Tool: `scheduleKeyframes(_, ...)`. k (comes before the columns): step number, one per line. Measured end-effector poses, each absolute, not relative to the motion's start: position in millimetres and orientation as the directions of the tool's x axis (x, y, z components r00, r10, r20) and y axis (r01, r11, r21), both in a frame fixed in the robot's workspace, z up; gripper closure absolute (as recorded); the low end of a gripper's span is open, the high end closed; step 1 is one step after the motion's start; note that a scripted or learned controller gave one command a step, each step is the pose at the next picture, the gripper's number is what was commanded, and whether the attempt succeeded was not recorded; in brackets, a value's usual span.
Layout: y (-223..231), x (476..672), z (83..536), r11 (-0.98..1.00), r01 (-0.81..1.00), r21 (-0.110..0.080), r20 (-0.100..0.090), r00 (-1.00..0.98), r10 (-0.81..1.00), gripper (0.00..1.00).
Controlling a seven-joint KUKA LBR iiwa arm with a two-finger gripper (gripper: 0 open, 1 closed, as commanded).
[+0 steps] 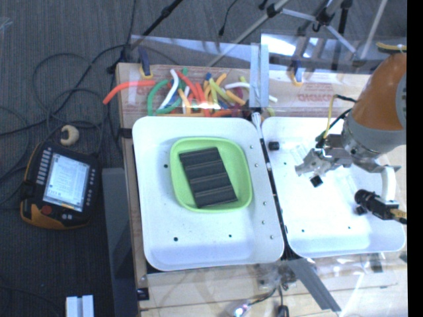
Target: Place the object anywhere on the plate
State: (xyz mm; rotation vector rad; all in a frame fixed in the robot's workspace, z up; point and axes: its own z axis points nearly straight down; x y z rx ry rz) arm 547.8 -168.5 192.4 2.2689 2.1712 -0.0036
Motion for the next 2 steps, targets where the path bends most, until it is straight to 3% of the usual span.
scheduleKeyframes(1,-81.5,543.8,205.5,0.249,0.969,0.0,0.001,-0.249,0.969,1.0)
scheduleKeyframes(2,-81.7,543.8,205.6,0.248,0.969,0.0,0.001,-0.248,0.969,0.0)
